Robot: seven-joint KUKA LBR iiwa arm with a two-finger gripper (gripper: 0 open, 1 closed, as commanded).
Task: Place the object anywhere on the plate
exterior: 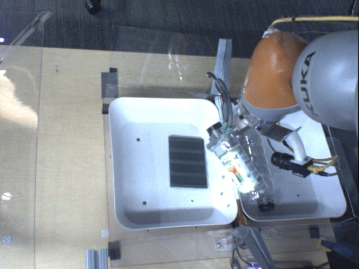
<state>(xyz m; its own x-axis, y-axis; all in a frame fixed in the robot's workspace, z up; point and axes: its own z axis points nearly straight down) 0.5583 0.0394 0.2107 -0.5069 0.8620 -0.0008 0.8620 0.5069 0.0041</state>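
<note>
Now, starting at your left, the left bin [129, 122] carries a dark ribbed rectangular plate [188, 161] lying flat near its middle, with bare white floor all around it. That plate is your target, and it sits well apart from the bin's walls.

Move right to the ridge where the two bins meet, and you find the object: a clear plastic bottle [249, 164] lying at a slant, its dark cap [265, 206] down in the right bin [331, 200] and its upper end tucked under the arm's wrist. The gripper [224, 142] sits right against that upper end, but whether its fingers are parted or clamped on the bottle can't be told from here (cables and glare muddle that spot).

Judging by its look, the bottle is light, thin-walled and slick, so it will likely dent under a hard squeeze and roll or twist if taken near one end. You'd do best to grasp it across the body near the middle, where the label gives some bite.
</note>
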